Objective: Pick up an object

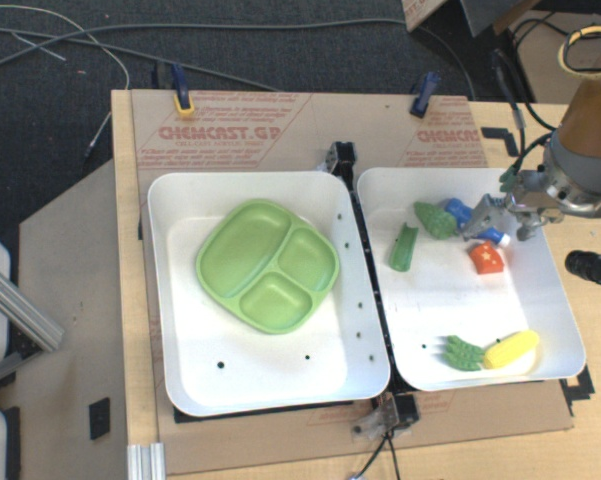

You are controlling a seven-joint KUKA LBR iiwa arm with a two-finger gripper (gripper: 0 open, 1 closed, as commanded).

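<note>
The arm [585, 133] is reaching in from the right and hanging its hand [505, 218] low over the upper part of the right bin [550, 298]. Whether the hand is wide or narrow cannot be told. A blue piece [458, 211] is lying just beside the hand, touching a dark green toy [435, 219]. An orange block [487, 259] is sitting just below the hand. A green pickle [403, 247] is lying left of them. A yellow corn [511, 349] and a green leaf [464, 353] are resting together near the bin's lower edge. In the left bin [180, 368], a green tray [268, 265] is lying flat. Both bins are sitting on the tabletop [280, 118].
</note>
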